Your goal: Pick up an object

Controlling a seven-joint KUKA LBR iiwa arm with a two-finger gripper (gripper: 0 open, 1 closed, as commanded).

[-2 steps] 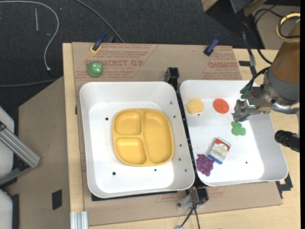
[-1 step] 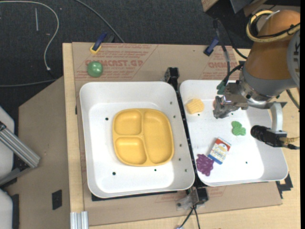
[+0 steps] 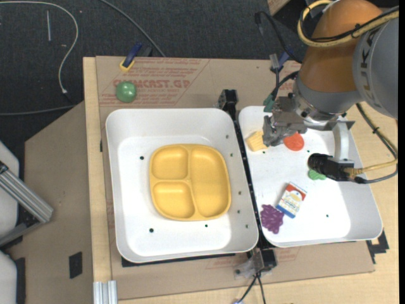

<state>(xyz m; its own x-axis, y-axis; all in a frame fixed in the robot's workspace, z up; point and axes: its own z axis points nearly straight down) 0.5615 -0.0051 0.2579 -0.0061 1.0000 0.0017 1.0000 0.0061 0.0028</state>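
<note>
Two shallow white bins are seen side by side on a cardboard-covered worktop [image 3: 95,170]. The left bin [image 3: 126,220] is largely taken up by a yellow divided plate [image 3: 190,182] with three compartments, set near the middle, so that a band of bare white floor is left all round it, widest along the near-left corner. The right bin [image 3: 354,223] carries the loose things: a pale yellow block [image 3: 255,142] lies just beside the bin's left wall, an orange-red piece [image 3: 294,142] is seen next to it toward the far side, a small red, white and blue carton [image 3: 291,200] lies tilted near the centre, a purple grape cluster [image 3: 271,217] sits close to the near-left corner, and a small green piece [image 3: 316,175] is partly hidden under a black fitting [image 3: 326,165]. The gripper [image 3: 276,132] is placed low over the far-left part of the right bin, between the yellow block and the orange-red piece; whether the fingers are spread or closed cannot be told, and nothing can be made out between them. Bare floor is left in the right bin along its near and right edges. Outside the bins, a green ball [image 3: 126,92] rests on the cardboard beyond the left bin's far-left corner.
</note>
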